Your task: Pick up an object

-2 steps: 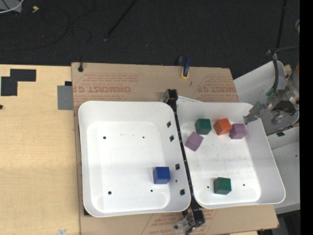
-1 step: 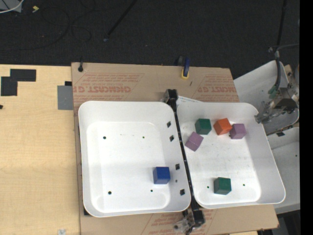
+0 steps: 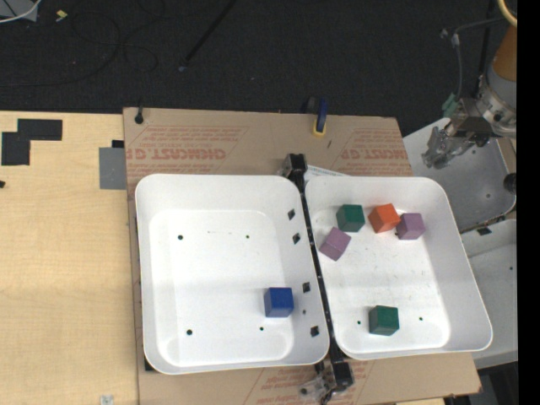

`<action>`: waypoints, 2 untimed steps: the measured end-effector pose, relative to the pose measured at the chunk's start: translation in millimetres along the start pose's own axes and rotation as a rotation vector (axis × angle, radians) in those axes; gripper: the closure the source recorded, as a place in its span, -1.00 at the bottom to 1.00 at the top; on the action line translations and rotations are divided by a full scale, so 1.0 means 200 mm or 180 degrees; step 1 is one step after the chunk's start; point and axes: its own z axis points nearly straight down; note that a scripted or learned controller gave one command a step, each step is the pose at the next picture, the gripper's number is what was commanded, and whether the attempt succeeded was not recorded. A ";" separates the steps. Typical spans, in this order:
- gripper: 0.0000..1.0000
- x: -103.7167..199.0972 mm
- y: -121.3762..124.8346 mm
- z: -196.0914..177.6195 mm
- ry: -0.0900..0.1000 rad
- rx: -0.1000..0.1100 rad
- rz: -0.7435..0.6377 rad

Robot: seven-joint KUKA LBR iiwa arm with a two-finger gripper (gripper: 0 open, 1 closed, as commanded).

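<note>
The job is only just starting. Nothing is being picked up yet.

The gripper (image 3: pixel 445 146) is hanging up at the right side, outside both bins, past the top corner of the right bin (image 3: pixel 472 294). It is well apart from every block. It is small and blurry here, so I cannot tell how it is set. Nothing is showing in its grasp.

All the blocks are lying on the bin floors. In the right bin, four blocks are sitting close together near the top. The green block (image 3: pixel 350 218) and the orange block (image 3: pixel 384 218) are sitting side by side. A purple block (image 3: pixel 410 226) is sitting just beside the orange one, maybe touching it. Another purple block (image 3: pixel 335 244) is lying a little lower, near the wall between the bins. A second green block (image 3: pixel 384 320) is sitting alone near the bottom.

In the left bin (image 3: pixel 169 226), one blue block (image 3: pixel 278 302) is sitting by itself near the bottom right.

So I am thinking the whole job is still left. The arm is needing to come over a bin, go down on one block, squeeze it and lift it. The blocks sitting alone are looking easiest to grab.
</note>
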 end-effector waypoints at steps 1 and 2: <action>1.00 0.08 -0.29 0.35 0.0013 0.0054 0.0028; 1.00 -0.18 -0.51 0.56 0.0007 0.0035 0.0019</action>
